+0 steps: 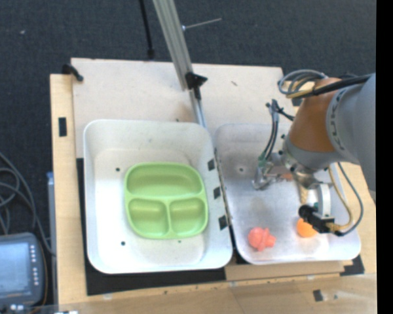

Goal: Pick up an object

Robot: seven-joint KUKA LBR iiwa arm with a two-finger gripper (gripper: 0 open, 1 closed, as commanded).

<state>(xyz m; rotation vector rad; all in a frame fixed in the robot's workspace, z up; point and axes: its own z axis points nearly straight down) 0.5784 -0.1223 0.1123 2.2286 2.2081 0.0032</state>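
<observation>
Right bin [249,149]: pink object [262,238] and orange object [305,228] lay on its floor, ungrasped. Hand [265,178] hung low over the same bin, apart from both; its state could not be told. Pick-up remained undone.

Single fixed overhead camera, slanting down on both bins [150,136].

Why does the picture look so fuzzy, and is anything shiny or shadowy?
In the camera view the whole picture is soft and a bit grainy, so the claw looks smudgy; the light is even, with only faint shadows beside the green plate; the white bin walls look bright but not glaring; the pink toy and orange toy show as blurry blobs.
</observation>
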